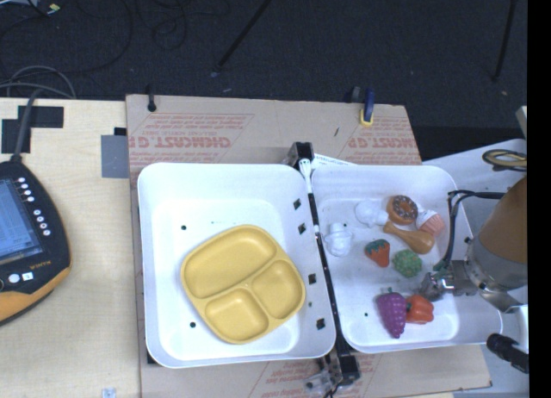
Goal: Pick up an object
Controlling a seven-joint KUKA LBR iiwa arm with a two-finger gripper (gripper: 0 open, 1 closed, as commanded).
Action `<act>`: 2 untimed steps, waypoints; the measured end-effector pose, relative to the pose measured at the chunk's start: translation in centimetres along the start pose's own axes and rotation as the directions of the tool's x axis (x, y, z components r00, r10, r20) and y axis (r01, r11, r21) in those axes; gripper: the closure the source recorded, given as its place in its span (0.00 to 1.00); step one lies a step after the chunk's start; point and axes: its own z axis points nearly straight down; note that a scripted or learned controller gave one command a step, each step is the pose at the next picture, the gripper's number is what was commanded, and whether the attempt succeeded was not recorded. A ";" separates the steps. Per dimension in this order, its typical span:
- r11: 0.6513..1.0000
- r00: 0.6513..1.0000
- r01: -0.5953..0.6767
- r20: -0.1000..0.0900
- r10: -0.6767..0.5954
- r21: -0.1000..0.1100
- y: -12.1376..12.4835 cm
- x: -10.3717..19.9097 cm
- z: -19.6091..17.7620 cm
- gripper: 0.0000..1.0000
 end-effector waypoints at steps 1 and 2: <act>1.000 1.000 0.000 0.000 0.000 0.000 0.0 0.0 0.0 1.00; 1.000 1.000 -0.001 0.000 0.001 0.000 0.0 0.0 0.0 1.00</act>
